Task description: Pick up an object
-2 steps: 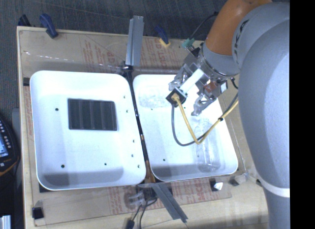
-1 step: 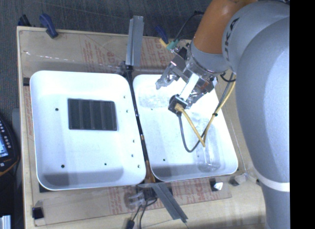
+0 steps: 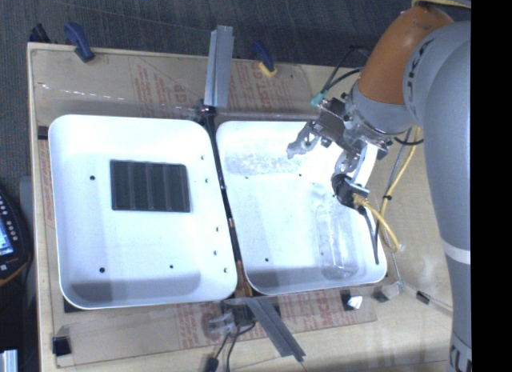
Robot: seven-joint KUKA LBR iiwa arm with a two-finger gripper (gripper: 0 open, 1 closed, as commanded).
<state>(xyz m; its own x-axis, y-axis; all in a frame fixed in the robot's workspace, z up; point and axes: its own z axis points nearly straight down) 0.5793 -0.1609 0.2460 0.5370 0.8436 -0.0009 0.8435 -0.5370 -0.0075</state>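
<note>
Spread open and gripping nothing, gripper [image 3: 322,163] above the right bin's [image 3: 264,274] far right part, with a clear plastic bottle [image 3: 334,238] lying near that bin's right wall, a dark ridged pad [image 3: 150,186] in the left bin [image 3: 72,266].

Grey arm [image 3: 448,122], orange wrist band [image 3: 400,50], yellow and black cables [image 3: 384,222].
</note>
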